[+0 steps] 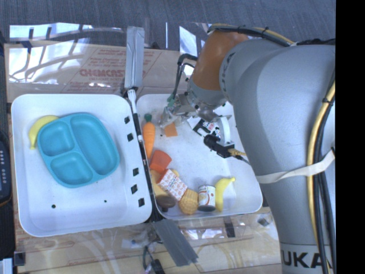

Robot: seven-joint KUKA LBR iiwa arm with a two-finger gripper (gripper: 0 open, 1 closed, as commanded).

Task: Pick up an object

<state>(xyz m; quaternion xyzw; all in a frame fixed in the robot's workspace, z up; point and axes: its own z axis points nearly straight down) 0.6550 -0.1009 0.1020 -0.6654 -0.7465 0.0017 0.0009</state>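
Observation:
My gripper reaches down into the back left part of the right bin, under the orange-banded wrist. A small orange block lies right at its tip, touching or just below it; whether it is gripped I cannot tell. An orange carrot lies beside it along the bin's left wall. Nearer the front lie a red-orange block, a patterned packet, a waffle-textured piece, a small can and a yellow banana.
The left bin holds a blue divided plate and a yellow banana-shaped toy at its upper left. The big grey arm covers the right bin's right side. A ridge divides the two bins.

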